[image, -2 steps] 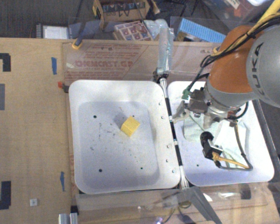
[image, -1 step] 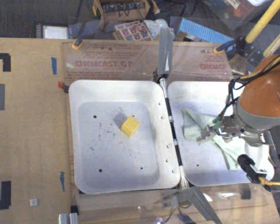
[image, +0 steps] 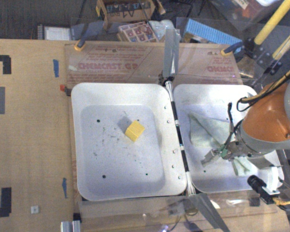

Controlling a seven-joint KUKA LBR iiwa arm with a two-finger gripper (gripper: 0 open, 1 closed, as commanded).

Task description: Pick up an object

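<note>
You see 1 grey arm (image: pixel 261 146) with a wide, glossy orange band (image: pixel 267 121). Thin black cables (image: pixel 230 115) curve beside it. Its hand (image: pixel 209 159) is small, metal-grey and dark.

One fixed camera looks down at a slant from above the light wooden bench (image: pixel 29 129), far enough off to take in both shallow white plastic bins (image: pixel 82 100) (cluttered shelving beyond crosses the top edge).
</note>
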